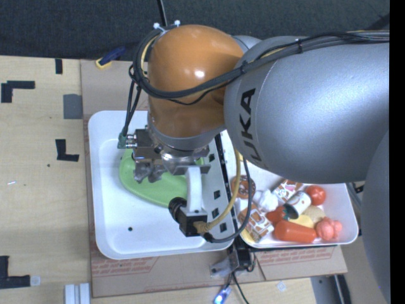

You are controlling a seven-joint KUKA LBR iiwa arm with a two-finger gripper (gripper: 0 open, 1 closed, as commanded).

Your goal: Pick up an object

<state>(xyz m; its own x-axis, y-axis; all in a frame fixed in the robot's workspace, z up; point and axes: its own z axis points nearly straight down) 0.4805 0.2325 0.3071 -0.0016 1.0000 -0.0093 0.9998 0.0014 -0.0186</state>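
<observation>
The arm [304, 106] is leaning over the left bin [107, 233], its gripper [152, 170] sitting on a green sheet [149, 189] there; whether it is gripping, I cannot tell. Toys [297, 223] are lying in the right bin [348, 201].

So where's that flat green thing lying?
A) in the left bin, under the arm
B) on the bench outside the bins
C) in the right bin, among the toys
A: the flat green thing lies on the floor of the left bin, partly hidden by the arm.
</observation>
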